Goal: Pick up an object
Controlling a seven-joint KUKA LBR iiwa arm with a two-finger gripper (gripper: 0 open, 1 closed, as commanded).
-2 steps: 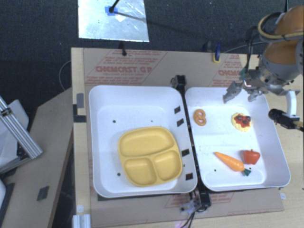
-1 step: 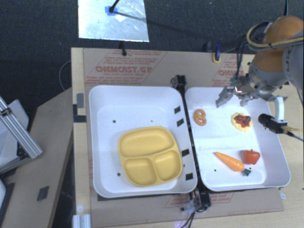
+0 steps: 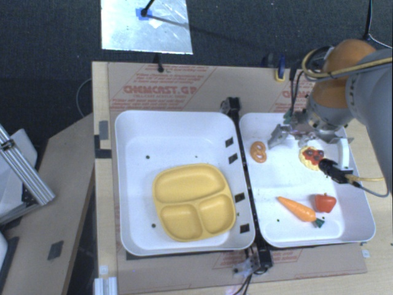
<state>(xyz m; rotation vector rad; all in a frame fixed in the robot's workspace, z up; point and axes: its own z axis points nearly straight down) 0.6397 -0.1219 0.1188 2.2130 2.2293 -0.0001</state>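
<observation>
- Yellow divided tray (image 3: 194,201) fills my left bin (image 3: 132,128), out of the way.
- Right bin (image 3: 359,223) holds the pickable toys: carrot (image 3: 296,208), red pepper (image 3: 325,202), pretzel (image 3: 258,152), spread apart so each is reachable.
- My gripper (image 3: 284,133) hovers near the pretzel, fingers apart, clamping nothing.

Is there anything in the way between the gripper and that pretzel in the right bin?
Nothing visible. The gripper hangs over the right bin, just up and right of the pretzel, with bare bin floor between them. The carrot lies farther forward.
</observation>
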